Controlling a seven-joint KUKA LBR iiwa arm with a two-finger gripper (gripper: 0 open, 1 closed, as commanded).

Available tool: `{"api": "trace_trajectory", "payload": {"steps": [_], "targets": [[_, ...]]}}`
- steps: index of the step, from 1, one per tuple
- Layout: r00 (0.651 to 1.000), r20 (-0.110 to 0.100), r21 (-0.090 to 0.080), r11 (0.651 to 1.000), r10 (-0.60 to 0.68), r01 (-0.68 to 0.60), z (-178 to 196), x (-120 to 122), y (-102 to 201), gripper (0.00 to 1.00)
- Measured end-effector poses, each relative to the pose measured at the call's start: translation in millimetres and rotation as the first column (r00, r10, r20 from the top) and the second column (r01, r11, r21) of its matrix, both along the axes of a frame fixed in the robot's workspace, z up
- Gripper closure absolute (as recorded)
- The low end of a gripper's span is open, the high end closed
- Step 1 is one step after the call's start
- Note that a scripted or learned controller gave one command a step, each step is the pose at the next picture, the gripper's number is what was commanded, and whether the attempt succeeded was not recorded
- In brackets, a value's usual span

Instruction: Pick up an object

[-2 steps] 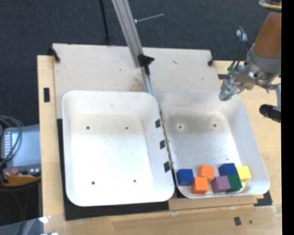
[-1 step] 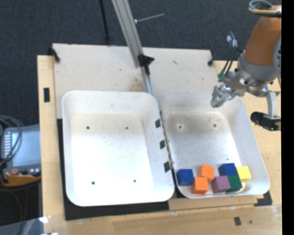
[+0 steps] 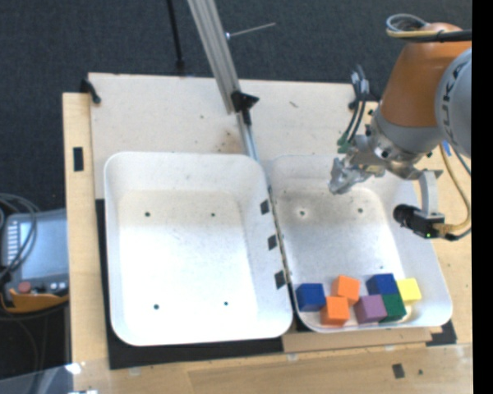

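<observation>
Blocks (image 3: 360, 298) in right bin (image 3: 312, 236)

I see the blocks (image 3: 360, 297) crowded along the right bin's (image 3: 292, 220) near wall, touching one another, so there is little room between them. The bin floor beyond them lies open, and a slanted metal post (image 3: 218, 52) rises beside the far rim.

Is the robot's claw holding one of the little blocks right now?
No. The gripper hangs over the far end of the right bin with nothing in it, and the blocks all sit at the near end.
</observation>
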State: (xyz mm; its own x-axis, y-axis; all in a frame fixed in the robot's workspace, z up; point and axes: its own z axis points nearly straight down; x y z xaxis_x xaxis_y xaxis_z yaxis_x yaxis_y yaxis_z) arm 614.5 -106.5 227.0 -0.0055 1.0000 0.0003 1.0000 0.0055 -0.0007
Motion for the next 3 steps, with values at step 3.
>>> {"api": "trace_trajectory", "payload": {"steps": [3], "targets": [[1.000,0.000,0.002,1.000,0.002,-0.002,16.8,-64.4,145.3,1.00]]}}
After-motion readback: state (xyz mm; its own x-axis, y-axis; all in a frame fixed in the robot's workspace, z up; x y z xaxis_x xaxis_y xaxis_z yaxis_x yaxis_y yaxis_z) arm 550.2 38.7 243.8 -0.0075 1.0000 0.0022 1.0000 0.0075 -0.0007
